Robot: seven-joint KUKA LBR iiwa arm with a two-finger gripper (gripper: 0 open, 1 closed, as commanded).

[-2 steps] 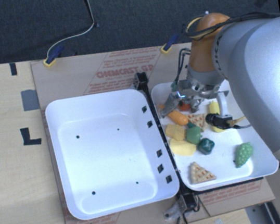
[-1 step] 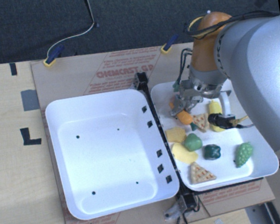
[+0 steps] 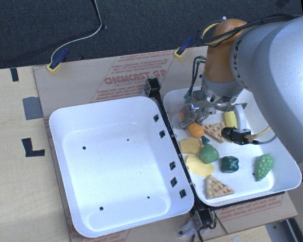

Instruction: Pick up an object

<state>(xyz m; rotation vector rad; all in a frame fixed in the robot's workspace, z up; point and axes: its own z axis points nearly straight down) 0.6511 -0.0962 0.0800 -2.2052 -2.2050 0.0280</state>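
The gripper [image 3: 197, 117] is low at the right bin's [image 3: 284, 182] far left corner, just above an orange toy [image 3: 196, 130]; its grip cannot be told. Nothing looks lifted yet.

Bulky grey arm [image 3: 278, 77], orange wrist band [image 3: 220, 55], thin cables.

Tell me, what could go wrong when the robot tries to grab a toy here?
The toys lie crowded in the right white bin. The gripper sits low by the small orange ball, which touches the tan waffle piece, so it might nudge or catch both. The round ball could also roll away against the yellow lump.
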